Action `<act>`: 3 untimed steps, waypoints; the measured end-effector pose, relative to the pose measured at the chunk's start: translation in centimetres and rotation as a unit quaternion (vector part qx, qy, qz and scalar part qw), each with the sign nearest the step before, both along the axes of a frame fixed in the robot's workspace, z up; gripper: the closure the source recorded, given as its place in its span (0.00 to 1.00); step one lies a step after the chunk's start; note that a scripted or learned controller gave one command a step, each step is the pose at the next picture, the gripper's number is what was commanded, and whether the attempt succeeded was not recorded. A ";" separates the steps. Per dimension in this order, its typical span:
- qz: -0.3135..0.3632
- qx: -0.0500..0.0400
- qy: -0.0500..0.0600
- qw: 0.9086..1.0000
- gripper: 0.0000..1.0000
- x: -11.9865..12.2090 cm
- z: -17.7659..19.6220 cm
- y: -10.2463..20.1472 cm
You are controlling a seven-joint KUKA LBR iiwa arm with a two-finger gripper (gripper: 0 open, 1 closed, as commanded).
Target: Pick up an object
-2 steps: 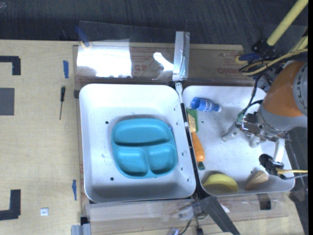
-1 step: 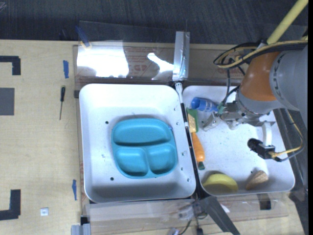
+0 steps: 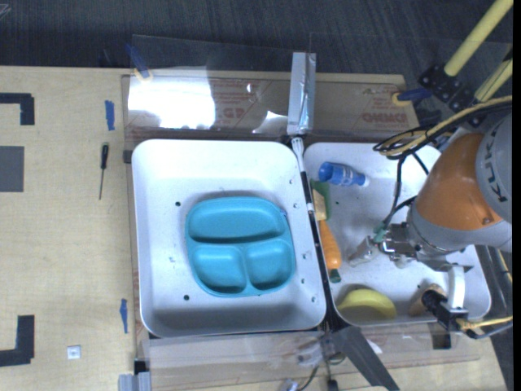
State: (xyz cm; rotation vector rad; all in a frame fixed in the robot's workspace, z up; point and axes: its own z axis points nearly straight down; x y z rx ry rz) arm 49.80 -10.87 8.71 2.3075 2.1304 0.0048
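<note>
My gripper (image 3: 364, 251) hangs low over the middle of the right bin (image 3: 370, 157), reaching in from the right under the orange-banded wrist. Just to its left an orange carrot-shaped piece (image 3: 330, 247) lies along the bin's left wall. A green and yellow item (image 3: 318, 199) sits above that piece. A clear bottle with a blue cap (image 3: 340, 174) lies at the far side of the bin. A yellow rounded object (image 3: 366, 302) rests at the near edge, below the gripper. Nothing can be seen held in the gripper.
The left bin (image 3: 155, 218) holds a blue divided tray (image 3: 238, 244). A small brown item (image 3: 423, 298) lies in the right bin's near right corner, partly under the arm. The divider wall (image 3: 308, 210) between the bins stands close to the orange piece.
</note>
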 end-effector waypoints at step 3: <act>0.061 0.000 -0.003 0.998 0.00 -1.4 0.0 -2.9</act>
